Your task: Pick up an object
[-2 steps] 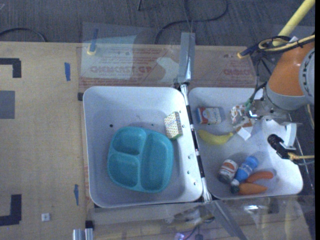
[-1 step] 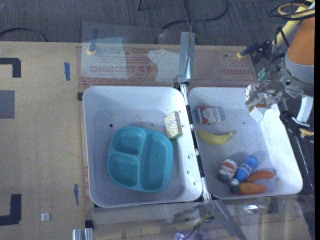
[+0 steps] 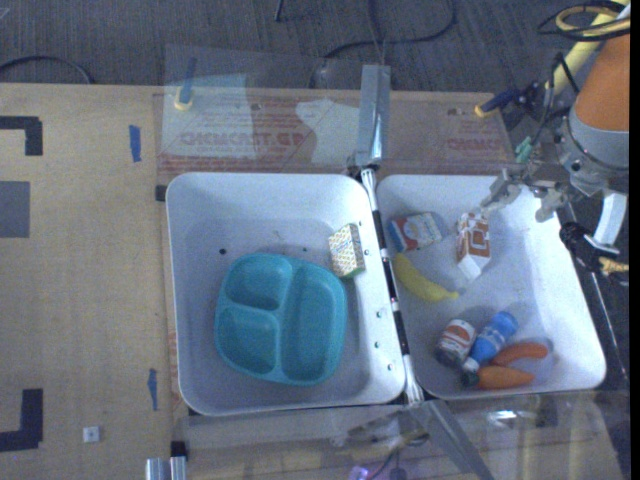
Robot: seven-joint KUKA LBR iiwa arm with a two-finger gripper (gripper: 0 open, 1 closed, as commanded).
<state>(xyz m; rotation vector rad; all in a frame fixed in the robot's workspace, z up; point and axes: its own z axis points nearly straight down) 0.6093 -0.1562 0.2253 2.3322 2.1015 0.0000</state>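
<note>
A: Camera view has the end effector (image 3: 520, 190) above the right bin's (image 3: 570, 268) far rim; its prongs look spread apart, clamped on nothing.

B: Candidates?

A: All by the banana (image 3: 424, 281) landmark: a red-white carton (image 3: 473, 248) just right of it, a small box (image 3: 417, 230) just beyond it, and a can (image 3: 456, 342), bottle (image 3: 492, 336) and two carrots (image 3: 507, 364) nearer the camera.

B: Risks?

A: I'd judge the carton may tip or slide if pinched off-centre. The can, bottle and carrots touch, so a descent there could jam on a neighbour and close on nothing.
</note>
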